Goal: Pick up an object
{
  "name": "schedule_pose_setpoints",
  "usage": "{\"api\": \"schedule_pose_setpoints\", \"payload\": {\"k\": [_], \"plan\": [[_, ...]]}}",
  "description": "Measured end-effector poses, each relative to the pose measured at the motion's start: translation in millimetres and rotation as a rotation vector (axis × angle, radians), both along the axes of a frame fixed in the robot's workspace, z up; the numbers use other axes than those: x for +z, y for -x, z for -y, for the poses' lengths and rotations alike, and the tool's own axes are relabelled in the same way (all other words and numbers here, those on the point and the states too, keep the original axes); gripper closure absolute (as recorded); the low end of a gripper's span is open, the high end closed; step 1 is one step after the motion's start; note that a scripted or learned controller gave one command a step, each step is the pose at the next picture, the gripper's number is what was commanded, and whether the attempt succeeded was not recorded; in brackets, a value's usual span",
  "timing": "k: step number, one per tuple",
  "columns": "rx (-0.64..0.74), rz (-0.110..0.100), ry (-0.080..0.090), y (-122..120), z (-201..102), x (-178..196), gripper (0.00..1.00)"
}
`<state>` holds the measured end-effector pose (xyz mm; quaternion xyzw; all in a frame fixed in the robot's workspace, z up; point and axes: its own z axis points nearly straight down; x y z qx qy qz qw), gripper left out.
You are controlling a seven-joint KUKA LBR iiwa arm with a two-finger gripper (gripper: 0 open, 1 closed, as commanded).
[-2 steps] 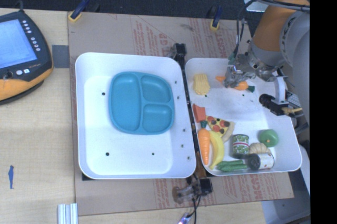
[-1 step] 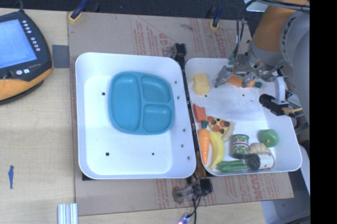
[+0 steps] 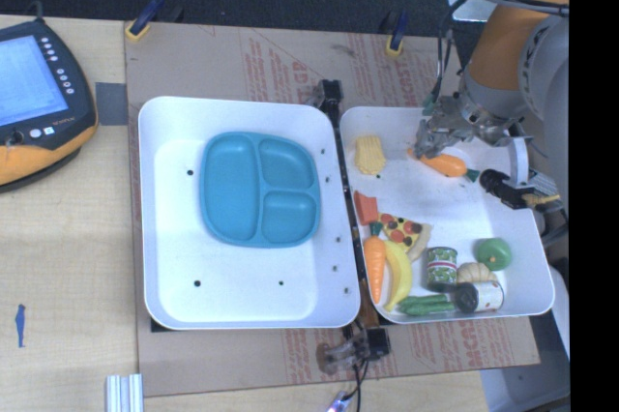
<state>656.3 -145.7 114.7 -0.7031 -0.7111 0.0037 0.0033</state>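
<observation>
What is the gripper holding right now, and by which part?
It cannot be told: the gripper sits at the left end of the orange carrot in the right bin.

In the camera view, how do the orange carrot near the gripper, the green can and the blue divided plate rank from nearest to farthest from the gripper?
Measured from the gripper:
1. Orange carrot, just below it in the right bin.
2. Green can, at the right bin's near end.
3. Blue divided plate, in the left bin.

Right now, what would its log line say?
gripper: right bin, far end | over: orange carrot | left bin: blue tray
</observation>
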Motion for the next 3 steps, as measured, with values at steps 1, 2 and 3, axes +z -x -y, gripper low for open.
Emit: {"api": "schedule_pose_setpoints", "payload": {"k": [1,2,3], "plan": [[0.001,-0.001,0.000,0.1,-0.1,-0.2,0.00],[-0.003,0.020,-0.007,-5.8,30.7,-15.3,0.00],[0.000,0.020,0.002,-5.5,34.6,-4.3,1.00]]}}
